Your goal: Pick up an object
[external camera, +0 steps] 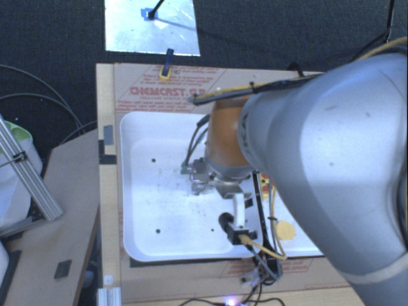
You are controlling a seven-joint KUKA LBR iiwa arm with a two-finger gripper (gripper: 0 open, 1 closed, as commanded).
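My gripper (196, 182) hangs low over the left white bin (146, 190), near the bin's right side. The orange band (224, 136) and grey wrist sit right above it. The big grey arm (331, 164) covers most of the right bin. A yellow object (285, 231) peeks out beside the arm at the lower right. A small red and yellow bit (264, 184) shows just right of the wrist cables. I see no object at the gripper itself.
Black and yellow cables (258, 234) dangle from the wrist over the bin's front rim. The bins rest on a brown cardboard sheet (166, 85). A metal plate (152, 16) lies beyond it, and an aluminium rail (29, 171) leans at the left.
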